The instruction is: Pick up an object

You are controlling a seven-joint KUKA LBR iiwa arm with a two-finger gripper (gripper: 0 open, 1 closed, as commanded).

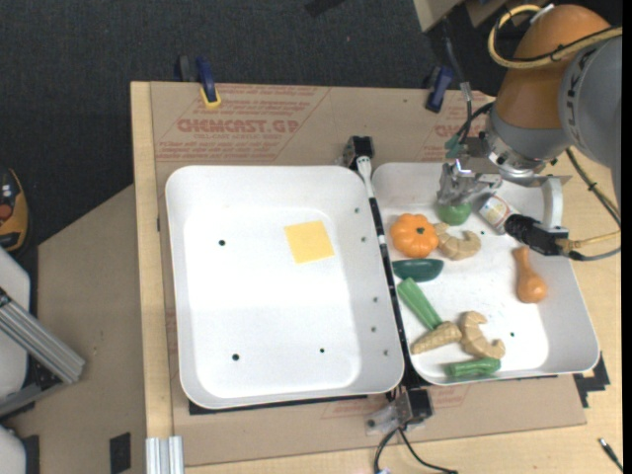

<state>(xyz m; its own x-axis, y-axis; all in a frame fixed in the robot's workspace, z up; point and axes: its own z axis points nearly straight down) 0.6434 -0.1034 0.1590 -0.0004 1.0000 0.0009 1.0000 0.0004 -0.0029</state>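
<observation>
Right bin [563,349], far edge: hand [455,197] lowered onto a small green object [453,211], apparently the pick target; finger spread cannot be told. Pumpkin [414,235] just beside. Left bin [197,265]: yellow slice [309,241].

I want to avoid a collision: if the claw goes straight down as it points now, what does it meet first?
Probably the small green object just under the claw, in the right bin; depth is unclear.

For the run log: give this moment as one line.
gripper: low in right bin | over green object | grasp: unconfirmed | left bin: yellow square
</observation>
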